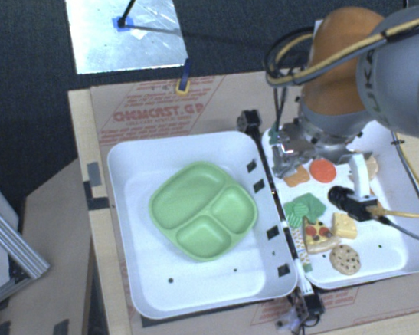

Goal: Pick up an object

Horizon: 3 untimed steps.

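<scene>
The right bin [407,251] holds several toy foods: an orange wedge [297,177], a red tomato slice [323,170], a green leafy piece [305,208], a pizza slice [319,235], a yellow cheese block [344,225], a chocolate-chip cookie [345,260] and a white piece [360,176]. My gripper [284,161] hangs low over the bin's far left corner, just above and left of the orange wedge. The arm's wrist hides the bin's far part.
The left bin [145,288] carries a green divided plate [202,210]. A black divider with clips [271,193] separates the bins. A black plug on a yellow cable [347,202] lies over the right bin's middle. A foil sheet [126,27] lies beyond the bench.
</scene>
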Available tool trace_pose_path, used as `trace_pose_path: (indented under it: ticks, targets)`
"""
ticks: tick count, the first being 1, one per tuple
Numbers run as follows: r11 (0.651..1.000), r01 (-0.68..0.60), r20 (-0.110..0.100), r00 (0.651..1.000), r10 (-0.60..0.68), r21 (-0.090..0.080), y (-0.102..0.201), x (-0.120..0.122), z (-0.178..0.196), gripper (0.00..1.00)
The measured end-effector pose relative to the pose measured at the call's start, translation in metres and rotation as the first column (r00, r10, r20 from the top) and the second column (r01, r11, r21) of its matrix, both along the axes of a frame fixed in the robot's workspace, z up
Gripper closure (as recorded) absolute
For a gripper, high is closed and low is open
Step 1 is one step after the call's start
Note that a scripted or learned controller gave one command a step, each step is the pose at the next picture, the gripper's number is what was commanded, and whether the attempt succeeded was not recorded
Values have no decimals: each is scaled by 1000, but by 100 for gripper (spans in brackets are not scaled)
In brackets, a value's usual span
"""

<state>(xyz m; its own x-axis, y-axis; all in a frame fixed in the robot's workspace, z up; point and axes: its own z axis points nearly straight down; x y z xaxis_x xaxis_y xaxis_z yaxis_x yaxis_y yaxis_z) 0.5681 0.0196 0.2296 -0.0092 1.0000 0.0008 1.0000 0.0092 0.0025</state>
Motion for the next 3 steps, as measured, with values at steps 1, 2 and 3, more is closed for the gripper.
trace_pose_path:
  ticks: [1,2,3]
  targets:
    - [1000,-1,-1,1000,1,1,50,-2,4,100]
    - [1000,4,-3,1000,-4,-1,55,6,-13,100]
    - [1000,2,-3,1000,-2,0,68,-6,-7,100]
